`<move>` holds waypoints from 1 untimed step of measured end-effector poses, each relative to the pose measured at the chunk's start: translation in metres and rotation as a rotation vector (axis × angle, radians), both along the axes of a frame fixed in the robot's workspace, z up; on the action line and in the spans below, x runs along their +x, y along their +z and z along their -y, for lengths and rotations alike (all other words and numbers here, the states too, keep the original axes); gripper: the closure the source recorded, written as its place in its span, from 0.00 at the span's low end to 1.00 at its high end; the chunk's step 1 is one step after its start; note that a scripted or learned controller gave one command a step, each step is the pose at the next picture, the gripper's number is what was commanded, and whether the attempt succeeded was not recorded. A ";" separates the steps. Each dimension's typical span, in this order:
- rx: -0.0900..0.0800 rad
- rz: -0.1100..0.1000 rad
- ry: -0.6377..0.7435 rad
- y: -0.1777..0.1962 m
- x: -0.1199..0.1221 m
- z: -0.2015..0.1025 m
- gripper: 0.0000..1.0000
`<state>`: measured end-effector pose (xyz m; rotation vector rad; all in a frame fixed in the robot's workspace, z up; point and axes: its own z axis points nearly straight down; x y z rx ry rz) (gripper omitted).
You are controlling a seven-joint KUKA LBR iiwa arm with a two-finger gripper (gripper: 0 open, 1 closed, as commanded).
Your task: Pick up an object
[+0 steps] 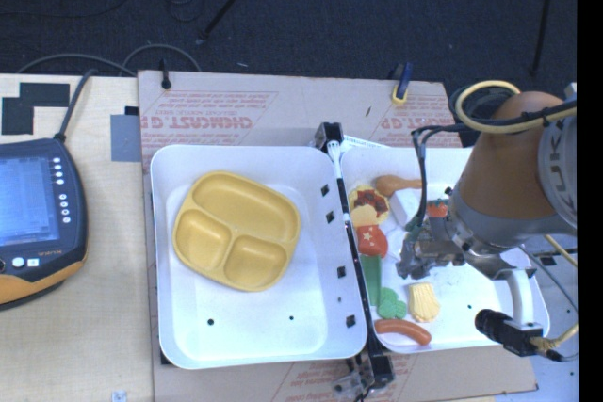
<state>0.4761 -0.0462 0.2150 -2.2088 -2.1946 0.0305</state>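
Corn (425, 301) lies at six o'clock just below my claw (421, 256). Whether my claw grips anything I cannot tell, so I should centre over it before descending.

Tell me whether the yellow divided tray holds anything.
Empty. The yellow tray lies flat in the left bin, and all three compartments show bare yellow.

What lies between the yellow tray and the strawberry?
In the camera view, bare white bin floor, then the black divider between the yellow tray and the strawberry.
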 end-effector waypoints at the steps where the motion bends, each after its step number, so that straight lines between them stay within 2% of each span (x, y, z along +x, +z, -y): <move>1: -0.003 0.023 0.008 -0.032 -0.001 -0.038 1.00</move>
